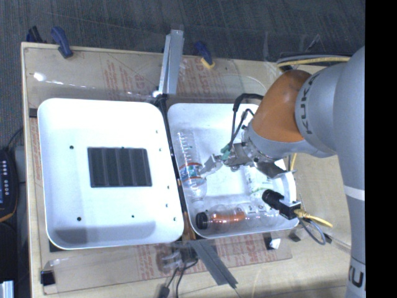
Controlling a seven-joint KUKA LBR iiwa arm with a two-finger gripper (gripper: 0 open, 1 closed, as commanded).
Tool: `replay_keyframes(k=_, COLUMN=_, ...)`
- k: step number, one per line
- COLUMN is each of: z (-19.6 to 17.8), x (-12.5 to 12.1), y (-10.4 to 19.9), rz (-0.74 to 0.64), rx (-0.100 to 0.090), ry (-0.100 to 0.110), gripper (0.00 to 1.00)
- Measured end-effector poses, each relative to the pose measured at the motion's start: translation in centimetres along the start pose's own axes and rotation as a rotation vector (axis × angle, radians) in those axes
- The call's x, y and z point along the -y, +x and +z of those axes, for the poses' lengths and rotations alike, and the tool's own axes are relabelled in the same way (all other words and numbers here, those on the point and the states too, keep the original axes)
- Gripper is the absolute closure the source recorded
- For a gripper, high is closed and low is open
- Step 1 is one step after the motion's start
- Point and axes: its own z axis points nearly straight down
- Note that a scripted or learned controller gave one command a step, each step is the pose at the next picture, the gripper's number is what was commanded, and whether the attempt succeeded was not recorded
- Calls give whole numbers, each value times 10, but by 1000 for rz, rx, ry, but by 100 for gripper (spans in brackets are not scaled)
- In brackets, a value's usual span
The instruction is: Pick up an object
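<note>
A clear plastic bottle (189, 165) lies along the left wall of the right bin (205, 118), its blue-and-red label near its middle. A second clear bottle (228, 218) with a black cap and brownish contents lies along that bin's front wall. My gripper (216, 161) hangs low in the right bin, just right of the first bottle and close to its label. Nothing shows as held. A dark ribbed rectangular block (119, 166) lies flat in the middle of the left bin (62, 123).
The orange-banded wrist (279, 113) and grey arm cover the right bin's right side. A metal divider post (170, 61) stands behind the gap between the bins. Blue clamps (62, 42) sit on the bench's back edge.
</note>
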Motion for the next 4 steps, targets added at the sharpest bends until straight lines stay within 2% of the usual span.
replay_keyframes(k=1, z=34, x=-29, y=-10, rz=207, rx=25, ry=-14, gripper=0)
replay_keyframes(k=2, z=34, x=-19, y=-9, rz=113, rx=32, ry=-38, gripper=0)
replay_keyframes(k=3, z=-49, x=-5, y=-19, rz=138, rx=-1, ry=-1, gripper=0)
replay_keyframes(k=4, z=-27, x=15, y=-47, rz=121, rx=-3, ry=1, gripper=0)
